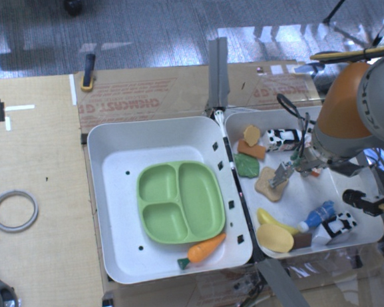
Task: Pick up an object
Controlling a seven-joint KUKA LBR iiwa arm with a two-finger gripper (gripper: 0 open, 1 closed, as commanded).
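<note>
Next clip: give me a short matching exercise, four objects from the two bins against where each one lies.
Things:
1. green plate
2. carrot
3. blue bottle
4. toy cow

Places:
A. right bin, far end
B. left bin, middle
C. right bin, near end
D. left bin, by the plate's near edge

Pairs: 1-B, 2-D, 3-C, 4-A

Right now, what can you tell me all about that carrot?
The carrot is a toy, smooth and plastic-looking, orange with a small green stub at its lower left end. It lies on its side, slanting up to the right, on the floor of the left bin near the front wall. Its upper side rests against the green plate's front rim.
</note>
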